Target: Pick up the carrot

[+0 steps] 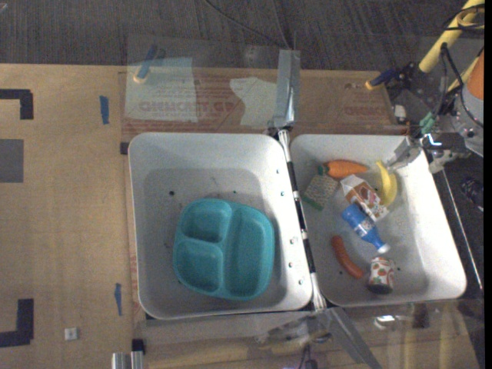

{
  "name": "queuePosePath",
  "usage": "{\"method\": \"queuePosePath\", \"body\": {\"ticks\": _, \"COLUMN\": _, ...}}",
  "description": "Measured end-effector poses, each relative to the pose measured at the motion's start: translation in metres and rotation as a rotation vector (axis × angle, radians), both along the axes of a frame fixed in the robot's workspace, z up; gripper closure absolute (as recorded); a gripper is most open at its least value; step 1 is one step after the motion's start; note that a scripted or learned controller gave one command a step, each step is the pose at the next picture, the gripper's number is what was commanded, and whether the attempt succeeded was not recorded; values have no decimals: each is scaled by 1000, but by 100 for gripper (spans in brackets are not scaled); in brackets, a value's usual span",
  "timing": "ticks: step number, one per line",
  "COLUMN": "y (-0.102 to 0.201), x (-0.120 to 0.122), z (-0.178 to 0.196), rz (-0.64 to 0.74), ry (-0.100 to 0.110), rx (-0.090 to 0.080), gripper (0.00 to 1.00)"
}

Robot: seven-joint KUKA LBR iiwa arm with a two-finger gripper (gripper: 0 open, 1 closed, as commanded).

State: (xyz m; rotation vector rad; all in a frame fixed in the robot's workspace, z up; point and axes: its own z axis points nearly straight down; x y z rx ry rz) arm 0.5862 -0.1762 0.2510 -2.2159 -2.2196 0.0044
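Up by the right bin's (pixel 453 264) far edge lies the carrot (pixel 347 167) (no legible labels); gripper (pixel 403 154) hovers at its far right corner.

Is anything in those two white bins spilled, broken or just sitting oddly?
Nothing looks spilled or broken. The right bin holds a loose jumble: carrot, banana, carton, bottle and sausage, lying at all angles. The teal tray sits slightly askew in the left bin.
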Motion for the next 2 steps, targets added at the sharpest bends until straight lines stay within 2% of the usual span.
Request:
{"method": "queuePosePath", "body": {"ticks": 1, "y": 36, "x": 50, "z": -108, "rz": 257, "ry": 1, "rx": 1, "gripper": 0}}
{"method": "queuePosePath", "body": {"ticks": 2, "y": 33, "x": 76, "z": -147, "rz": 382, "ry": -13, "rx": -3, "gripper": 0}}
